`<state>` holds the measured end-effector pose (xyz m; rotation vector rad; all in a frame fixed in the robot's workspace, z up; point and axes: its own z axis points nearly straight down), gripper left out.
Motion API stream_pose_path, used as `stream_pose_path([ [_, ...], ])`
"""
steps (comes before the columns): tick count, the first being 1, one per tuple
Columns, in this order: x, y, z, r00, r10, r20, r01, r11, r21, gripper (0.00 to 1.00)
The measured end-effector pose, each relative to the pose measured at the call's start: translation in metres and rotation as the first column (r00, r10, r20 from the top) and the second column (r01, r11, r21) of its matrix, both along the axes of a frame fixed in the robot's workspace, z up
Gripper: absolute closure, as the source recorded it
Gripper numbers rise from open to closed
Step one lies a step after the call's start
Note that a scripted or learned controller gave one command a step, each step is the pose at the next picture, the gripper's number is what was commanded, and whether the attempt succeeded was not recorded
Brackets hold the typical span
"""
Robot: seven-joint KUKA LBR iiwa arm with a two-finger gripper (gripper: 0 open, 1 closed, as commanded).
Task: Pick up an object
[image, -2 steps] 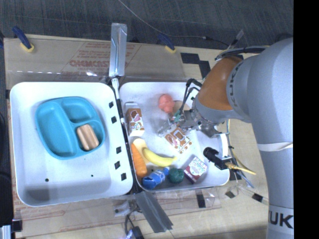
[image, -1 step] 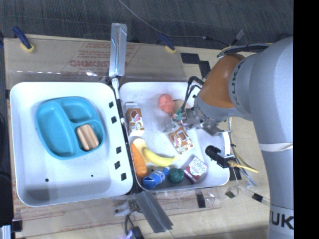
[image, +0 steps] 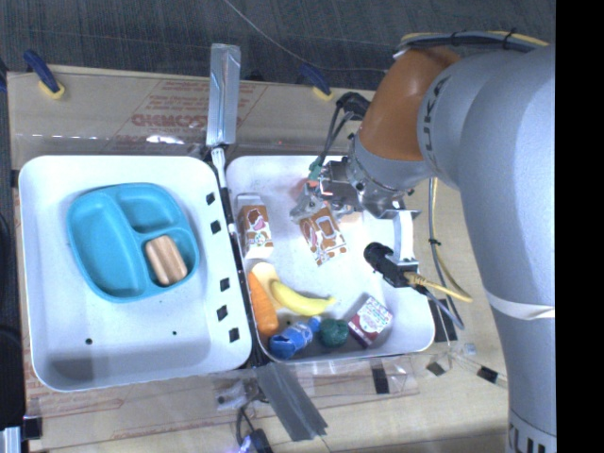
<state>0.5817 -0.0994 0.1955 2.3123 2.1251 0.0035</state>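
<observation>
On the left I see the left bin (image: 57, 347) with a blue divided plate (image: 113, 243) carrying a bread roll (image: 166, 259). In the right bin (image: 283, 173), a small carton (image: 254, 230) lies by the dividing wall, with a carrot (image: 263, 305), a banana (image: 298, 300) and a red packet (image: 370, 320) along the near side. A brown-and-white carton (image: 324, 235) sits just below my claw (image: 326, 192); I cannot tell how wide the claw stands. I judge it could skid off that tilted carton. The arm reaches in from the right, wrist bent down over the bin's far end.
</observation>
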Motion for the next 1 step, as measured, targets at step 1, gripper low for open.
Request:
stream_pose_path([
  [1, -0.0011, -0.0007, 0.0068, 1.0, 0.003, -0.007, -0.003, 1.0, 0.0, 1.0],
])
